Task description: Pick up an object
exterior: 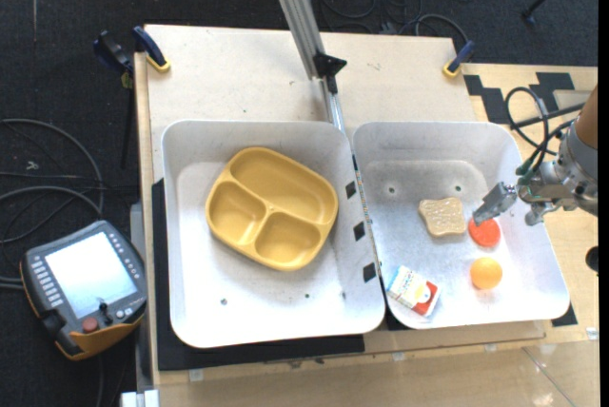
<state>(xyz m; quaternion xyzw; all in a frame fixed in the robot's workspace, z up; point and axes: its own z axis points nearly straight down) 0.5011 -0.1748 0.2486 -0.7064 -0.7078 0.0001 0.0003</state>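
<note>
The right bin (419,144) holds a tan biscuit-like slice (442,216), a red round object (484,233), an orange ball (486,273) and a small white and red carton (414,290). My gripper (515,207) hangs over the bin's right side, coming in from the right edge. Its fingers (496,203) stand apart, open, with nothing between them. The left fingertip is just above the red round object, and I cannot tell whether it touches. The tan slice lies a little to the gripper's left.
A yellow three-compartment plate (272,206) lies in the left bin (190,234). A metal pole (297,1) slants up from the divide between the bins. A handheld pendant (81,286) sits off the bench at left, and cables (533,125) trail by the arm.
</note>
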